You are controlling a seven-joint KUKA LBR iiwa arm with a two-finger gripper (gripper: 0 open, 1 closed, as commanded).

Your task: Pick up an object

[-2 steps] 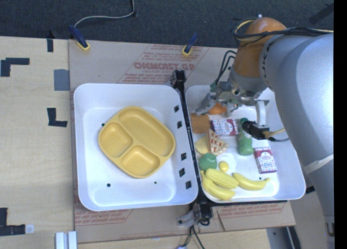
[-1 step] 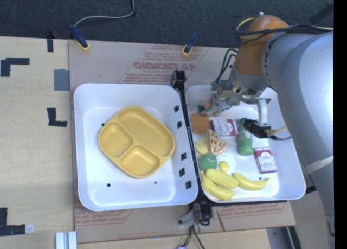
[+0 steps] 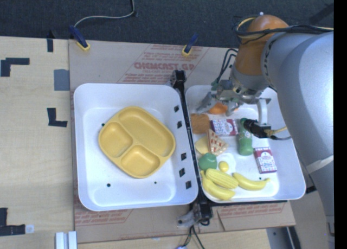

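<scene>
Crosswise, banana (image 3: 250, 182) tip toward right bin (image 3: 293, 180) edge.

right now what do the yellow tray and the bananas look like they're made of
Yellow tray: probably moulded plastic, matte, judging by its uniform colour and soft rounded compartment edges. Bananas: likely plastic toy food, smooth with a slight sheen and flat even yellow; foam or rubber can't be excluded.
</scene>
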